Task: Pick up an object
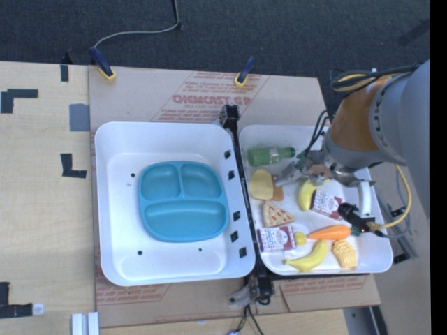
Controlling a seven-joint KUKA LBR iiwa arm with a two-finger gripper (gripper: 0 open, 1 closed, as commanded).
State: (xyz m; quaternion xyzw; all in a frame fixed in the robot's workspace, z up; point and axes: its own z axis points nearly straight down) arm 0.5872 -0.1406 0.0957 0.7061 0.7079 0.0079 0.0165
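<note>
The right bin holds several toy foods. A green bottle lies at its back left. In front of it sit a pale yellow round piece and a waffle-like wedge. A yellow fruit and a red-and-white carton are in the middle. Another carton, a banana, a carrot and a corn piece lie along the front. My gripper is low in this bin, between the bottle and the yellow fruit, just right of the round piece.
The left bin holds a blue divided plate. A black divider with clips runs between the bins. The grey arm with its orange band and its cables cover the right bin's back right corner.
</note>
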